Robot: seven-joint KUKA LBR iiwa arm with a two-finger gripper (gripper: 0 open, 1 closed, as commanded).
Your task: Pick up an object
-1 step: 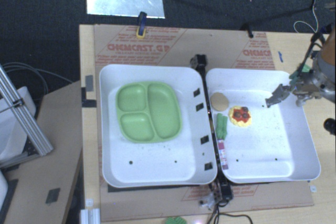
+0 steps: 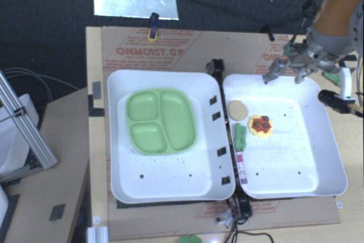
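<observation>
Hovering above the right bin's (image 2: 327,139) far rim, the gripper (image 2: 289,72) is being held with fingers spread and nothing between them. A descent is being called for onto the yellow-and-red toy (image 2: 261,126), lying mid-bin beside the tan disc (image 2: 238,110).

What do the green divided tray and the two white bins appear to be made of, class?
Green divided tray: probably moulded plastic, smooth and matte, with rounded compartment walls. Left bin and right bin: likely thin formed plastic, slightly glossy, with curved rims.
</observation>
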